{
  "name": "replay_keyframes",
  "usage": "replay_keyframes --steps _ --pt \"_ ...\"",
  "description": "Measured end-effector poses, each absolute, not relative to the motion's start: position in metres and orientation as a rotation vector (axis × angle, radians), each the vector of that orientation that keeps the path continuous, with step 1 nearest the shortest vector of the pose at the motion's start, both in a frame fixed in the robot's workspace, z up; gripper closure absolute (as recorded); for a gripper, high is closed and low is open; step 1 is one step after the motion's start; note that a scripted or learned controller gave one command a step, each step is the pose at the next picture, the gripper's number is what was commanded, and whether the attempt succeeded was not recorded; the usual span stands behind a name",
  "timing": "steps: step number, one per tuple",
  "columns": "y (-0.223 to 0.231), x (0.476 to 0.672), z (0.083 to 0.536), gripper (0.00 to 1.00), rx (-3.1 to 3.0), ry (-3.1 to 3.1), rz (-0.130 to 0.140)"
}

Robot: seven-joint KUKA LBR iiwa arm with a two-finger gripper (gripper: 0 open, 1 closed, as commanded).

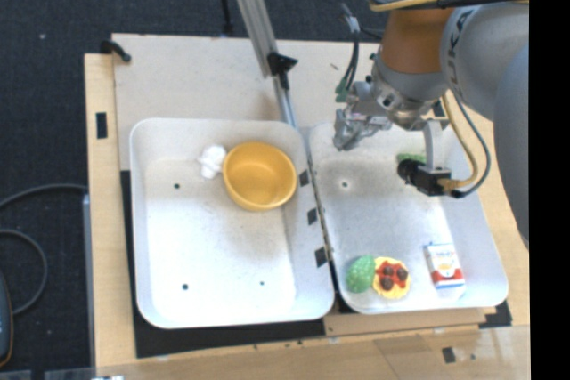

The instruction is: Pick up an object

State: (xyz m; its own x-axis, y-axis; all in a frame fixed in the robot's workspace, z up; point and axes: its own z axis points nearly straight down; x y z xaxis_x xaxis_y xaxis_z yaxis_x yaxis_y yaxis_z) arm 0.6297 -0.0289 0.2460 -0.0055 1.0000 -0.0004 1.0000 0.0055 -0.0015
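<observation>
Objects up for grabs: nothing specific is named, so everything in the two bins is listed below.
Yellow bowl (259, 175): sat upright in the upper middle of the left bin (178, 298), near that bin's right wall.
White lump (212, 160): seen touching the bowl's left rim; too small and blurry to be identified.
Green item (360, 273): parked at the lower edge of the right bin (481, 236), lower middle of the frame, roundish.
Red and yellow item (391, 277): placed just right of the green one, pretty much touching it.
Small carton (443, 267): white with a red and blue panel, found in the right bin's lower right corner, apart from the other two.
Tool (349, 135): hung over the upper left corner of the right bin, well apart from every item; nothing is seen between the fingers, and whether they're spread or closed honestly can't be told from here.
Arm (427, 22): grey with an orange band, brought in from the upper right of the frame.
Surface (178, 76): tan board, both bins carried side by side on it.
Metal rail (254, 4): slanted across the upper middle of the frame.
</observation>
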Motion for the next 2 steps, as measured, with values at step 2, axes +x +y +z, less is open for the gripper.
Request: replay_keyframes --steps 2 --pt "0.065 0.642 0.242 1.0 -2.219 -2.225 -0.001"
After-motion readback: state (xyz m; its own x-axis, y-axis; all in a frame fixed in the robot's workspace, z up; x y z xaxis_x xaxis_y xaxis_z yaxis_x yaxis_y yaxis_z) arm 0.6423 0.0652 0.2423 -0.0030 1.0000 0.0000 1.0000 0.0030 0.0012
